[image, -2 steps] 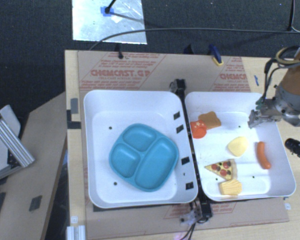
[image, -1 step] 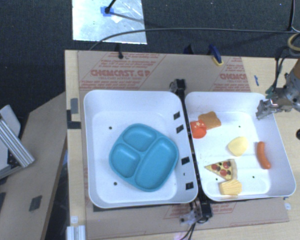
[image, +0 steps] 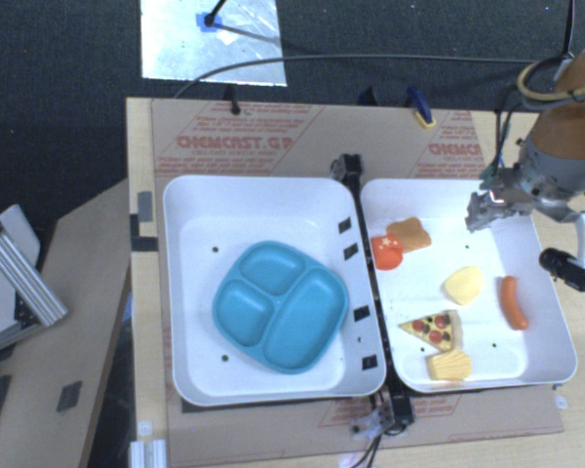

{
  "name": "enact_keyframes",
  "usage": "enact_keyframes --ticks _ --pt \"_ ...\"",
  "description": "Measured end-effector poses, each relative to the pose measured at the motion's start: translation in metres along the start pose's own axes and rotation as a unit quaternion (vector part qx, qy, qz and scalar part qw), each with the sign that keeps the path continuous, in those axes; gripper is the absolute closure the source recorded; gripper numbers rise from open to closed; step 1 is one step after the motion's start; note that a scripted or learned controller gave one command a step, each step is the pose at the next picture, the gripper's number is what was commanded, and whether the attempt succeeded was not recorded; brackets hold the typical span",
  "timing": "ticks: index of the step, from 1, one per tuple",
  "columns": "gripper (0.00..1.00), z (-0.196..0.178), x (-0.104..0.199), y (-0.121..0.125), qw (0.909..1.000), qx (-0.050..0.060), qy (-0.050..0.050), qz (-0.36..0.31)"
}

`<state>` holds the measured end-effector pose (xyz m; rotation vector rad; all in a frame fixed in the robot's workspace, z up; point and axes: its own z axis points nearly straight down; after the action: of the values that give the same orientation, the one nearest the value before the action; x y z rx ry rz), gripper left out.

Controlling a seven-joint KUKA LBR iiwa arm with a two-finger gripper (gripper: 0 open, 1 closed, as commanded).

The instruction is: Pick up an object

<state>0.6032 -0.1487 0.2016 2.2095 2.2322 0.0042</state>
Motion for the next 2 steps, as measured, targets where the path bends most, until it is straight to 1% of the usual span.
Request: enact_keyframes --ticks 1,2 --pt "1.0 0.0 0.044 0.0 1.0 0.001 0.0 0.0" --pt "1.0 0.006 0.098 -0.009 1.0 0.002 0.0 0.0"
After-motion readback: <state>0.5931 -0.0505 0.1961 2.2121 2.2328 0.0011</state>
